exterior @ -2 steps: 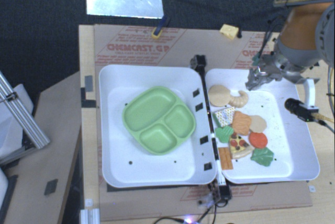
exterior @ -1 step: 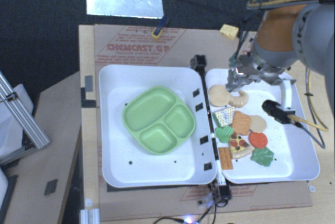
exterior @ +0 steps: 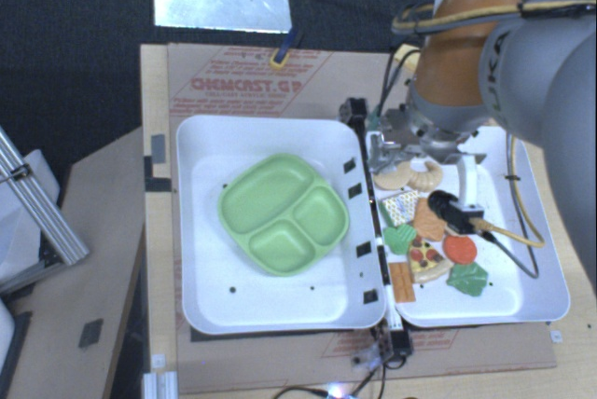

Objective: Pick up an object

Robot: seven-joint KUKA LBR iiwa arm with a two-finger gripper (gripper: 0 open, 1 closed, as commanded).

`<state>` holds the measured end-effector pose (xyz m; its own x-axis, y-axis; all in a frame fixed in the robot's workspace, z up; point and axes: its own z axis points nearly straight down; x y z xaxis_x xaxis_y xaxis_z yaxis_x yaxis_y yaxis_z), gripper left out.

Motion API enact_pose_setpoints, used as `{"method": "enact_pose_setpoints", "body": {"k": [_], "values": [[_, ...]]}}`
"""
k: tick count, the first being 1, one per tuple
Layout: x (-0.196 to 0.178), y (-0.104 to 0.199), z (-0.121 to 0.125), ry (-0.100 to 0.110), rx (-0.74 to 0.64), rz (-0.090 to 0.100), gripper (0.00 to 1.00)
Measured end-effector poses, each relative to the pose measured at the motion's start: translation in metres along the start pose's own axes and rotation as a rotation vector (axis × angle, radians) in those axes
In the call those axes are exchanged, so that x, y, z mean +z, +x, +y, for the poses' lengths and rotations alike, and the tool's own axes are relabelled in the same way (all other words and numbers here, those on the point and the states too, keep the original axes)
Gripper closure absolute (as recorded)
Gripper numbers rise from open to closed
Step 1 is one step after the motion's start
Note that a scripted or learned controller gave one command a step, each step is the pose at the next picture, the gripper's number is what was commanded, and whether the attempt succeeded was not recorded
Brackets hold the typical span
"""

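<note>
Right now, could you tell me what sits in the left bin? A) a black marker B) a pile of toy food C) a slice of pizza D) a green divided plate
D: the green divided plate lies alone in the left bin, while the toy food is piled in the right bin.

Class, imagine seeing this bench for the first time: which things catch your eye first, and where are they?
A green divided tray lies alone in the left bin. The grey arm with its orange band hangs over the right bin, above a heap of toy food crowded against the centre divider.
</note>
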<state>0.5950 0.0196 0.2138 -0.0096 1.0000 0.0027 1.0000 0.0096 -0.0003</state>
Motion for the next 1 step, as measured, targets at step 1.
{"method": "enact_pose_setpoints", "body": {"k": [1], "values": [[0.0042, 0.0535, -0.0162, 0.001, 0.0, 0.0, 1.0]]}}
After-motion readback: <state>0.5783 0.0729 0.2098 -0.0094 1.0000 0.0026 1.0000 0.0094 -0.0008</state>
